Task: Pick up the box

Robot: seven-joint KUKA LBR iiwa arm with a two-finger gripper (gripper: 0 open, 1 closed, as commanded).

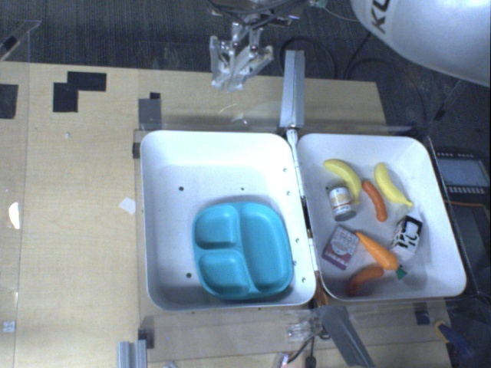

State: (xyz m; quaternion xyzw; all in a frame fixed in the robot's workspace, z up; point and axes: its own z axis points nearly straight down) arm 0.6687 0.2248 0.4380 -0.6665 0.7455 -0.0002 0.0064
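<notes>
Claw (240, 61) hangs high above the counter (77, 205), beyond the far rim of the left bin (161, 205), with nothing between its fingers; whether those fingers are parted or closed I cannot tell, as they blur against each other. The step in hand looks like the approach, with the whole reach to the box not yet made.

To do it well, the arm has to cross to the right bin (430, 205) and come down over the box (341, 247), which lies flat near the bin's near-left part, close to the dividing wall. A straight drop from above seems best, fingers set across the box's shorter sides. The carrot (377, 251) lies just beside the box's right edge, perhaps touching it, so the finger on that side needs care or it may catch the carrot instead. A low, flat box gives little to grip, so the fingers should go right down to the bin floor.

Left bin: it holds a blue tray (242, 250) with three compartments, lying toward the near side; all three look bare.

Right bin: two bananas (343, 176) lie at the far end, one at left and one at right, with an orange sausage-like piece (374, 201) between them. A small can (341, 201) sits under the left banana. A black-and-white carton (406, 234) stands by the right wall. A reddish piece (364, 278) lies nearest the front, below the carrot.
</notes>
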